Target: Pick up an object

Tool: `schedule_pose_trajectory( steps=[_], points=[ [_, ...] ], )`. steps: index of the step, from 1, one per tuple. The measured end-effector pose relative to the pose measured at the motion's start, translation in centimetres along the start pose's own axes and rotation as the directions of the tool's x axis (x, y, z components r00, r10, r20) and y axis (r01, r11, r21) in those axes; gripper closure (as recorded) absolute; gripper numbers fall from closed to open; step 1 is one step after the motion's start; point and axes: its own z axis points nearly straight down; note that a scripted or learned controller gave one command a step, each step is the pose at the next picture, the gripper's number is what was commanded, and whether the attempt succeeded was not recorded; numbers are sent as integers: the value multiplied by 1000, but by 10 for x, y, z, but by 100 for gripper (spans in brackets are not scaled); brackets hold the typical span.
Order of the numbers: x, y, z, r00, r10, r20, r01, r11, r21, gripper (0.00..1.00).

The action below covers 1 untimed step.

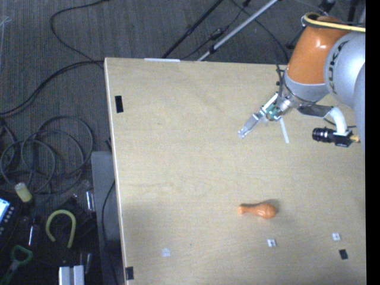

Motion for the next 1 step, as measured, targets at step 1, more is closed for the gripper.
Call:
schedule_pose_trajectory(
  steps=[1],
  points=[
    [-38, -8, 71, 999, 44, -2, -44, 999, 0, 0]
  ],
)
